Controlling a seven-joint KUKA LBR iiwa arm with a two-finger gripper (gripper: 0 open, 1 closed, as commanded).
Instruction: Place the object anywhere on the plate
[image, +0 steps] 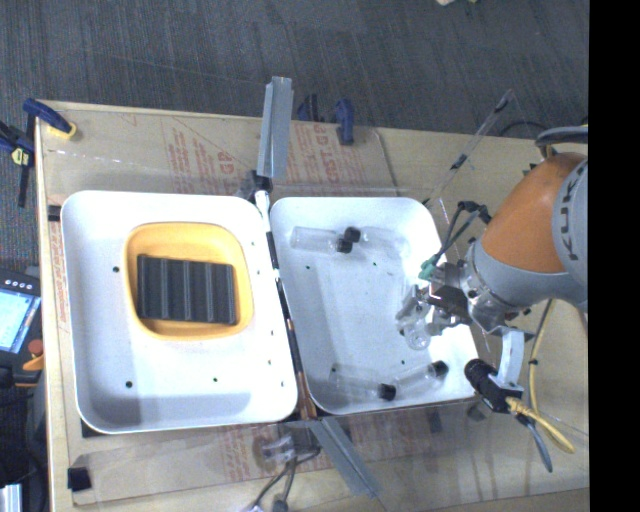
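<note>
A single fixed camera looks down on the desk (420, 150) from above at a slight slant, from far enough to take in both white bins: the left bin (90, 330) toward 9 o'clock, the right bin (330, 300) just right of centre. The arm (535, 235) enters at 3 o'clock. Dark floor lies along 12 o'clock.

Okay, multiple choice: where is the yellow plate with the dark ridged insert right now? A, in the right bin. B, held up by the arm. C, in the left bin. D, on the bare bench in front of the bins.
C: the yellow plate lies flat inside the left bin, while the claw is over the right bin.
</note>
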